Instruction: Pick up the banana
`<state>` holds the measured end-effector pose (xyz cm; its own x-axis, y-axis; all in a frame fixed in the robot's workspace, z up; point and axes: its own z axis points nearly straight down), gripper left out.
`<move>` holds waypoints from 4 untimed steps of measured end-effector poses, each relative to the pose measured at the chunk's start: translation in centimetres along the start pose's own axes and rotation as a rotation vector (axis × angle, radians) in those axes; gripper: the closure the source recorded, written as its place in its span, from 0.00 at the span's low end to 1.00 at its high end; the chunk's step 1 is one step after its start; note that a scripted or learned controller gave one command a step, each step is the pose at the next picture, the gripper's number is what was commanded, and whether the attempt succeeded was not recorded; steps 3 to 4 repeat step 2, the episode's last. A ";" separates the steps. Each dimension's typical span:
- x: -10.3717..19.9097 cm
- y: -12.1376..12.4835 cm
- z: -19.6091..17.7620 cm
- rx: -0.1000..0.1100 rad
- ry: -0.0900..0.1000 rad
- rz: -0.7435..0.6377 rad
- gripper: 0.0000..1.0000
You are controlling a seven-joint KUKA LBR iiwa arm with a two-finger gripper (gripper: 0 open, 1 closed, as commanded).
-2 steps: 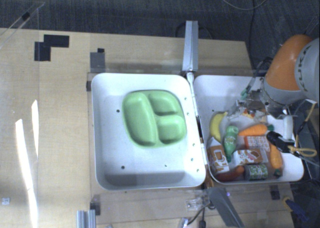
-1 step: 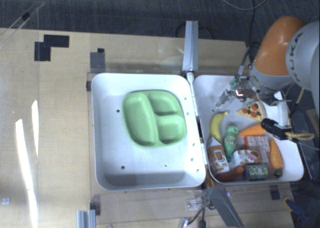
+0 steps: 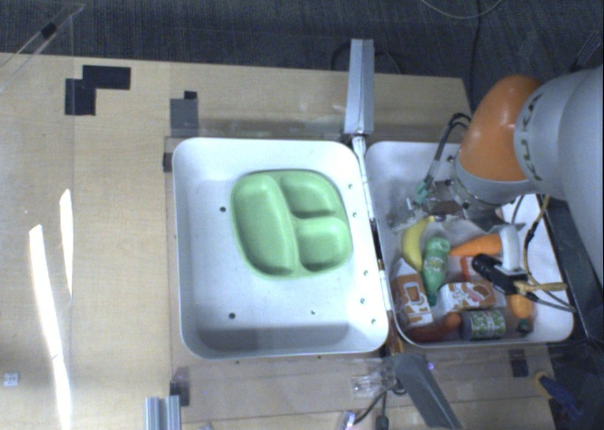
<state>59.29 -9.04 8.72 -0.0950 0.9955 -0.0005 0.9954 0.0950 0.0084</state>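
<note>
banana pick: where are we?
Done: the arm is over the right bin, with the gripper just above the banana. In hand: nothing visible; the banana lies in the bin beside the green bottle. Left: grasp and lift. The green tray sits in the left bin.

The arm [image 3: 557,136] is a thick, rounded grey body with a smooth, slightly glossy shell that fills the 3 o'clock side of the view. An orange band [image 3: 495,131] wraps it above the wrist as a bulging dome, bright and evenly coloured, and below that sits a darker grey wrist section with small metal parts too blurred to name. Thin dark cables [image 3: 444,150] loop from the wrist toward 9 o'clock, and another thin cable [image 3: 540,216] runs down along the arm's 6 o'clock side.
</note>
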 end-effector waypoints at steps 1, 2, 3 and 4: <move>0.2 0.2 -0.8 -0.001 0.003 -0.001 1.00; 4.0 6.4 -9.4 0.010 0.001 -0.024 1.00; 4.0 6.4 -9.4 0.010 0.001 -0.024 1.00; 4.0 6.4 -9.4 0.010 0.001 -0.024 1.00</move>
